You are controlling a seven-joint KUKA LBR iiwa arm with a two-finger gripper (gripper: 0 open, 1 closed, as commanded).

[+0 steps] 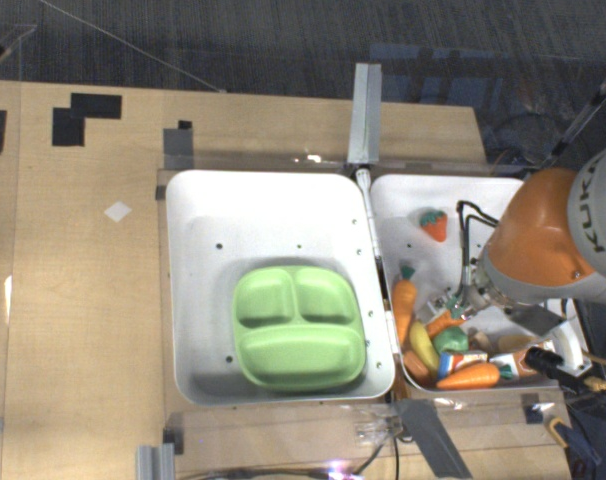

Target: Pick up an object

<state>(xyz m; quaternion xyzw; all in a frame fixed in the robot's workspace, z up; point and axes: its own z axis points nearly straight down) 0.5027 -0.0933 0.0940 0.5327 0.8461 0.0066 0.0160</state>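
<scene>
The right bin [423, 193] holds a heap of toy food along its near left side. In it are an upright orange carrot [404, 303], a yellow banana [421, 343], a green piece [450, 341] and a second carrot [470, 375] lying along the front wall. A small red-orange fruit with a green top [435, 224] sits apart, farther back. My gripper [453, 305] reaches down from the orange-banded wrist [538, 233] onto the top of the heap, just above a small orange piece [445, 322]. The gripper's tip is lost among the toys.
In the left bin [203, 208], a green divided plate [298, 326] lies toward the near right. A metal divider post [364, 118] stands between the bins at the back. A cable [468, 230] loops beside the wrist. Wooden benchtop spreads to the left.
</scene>
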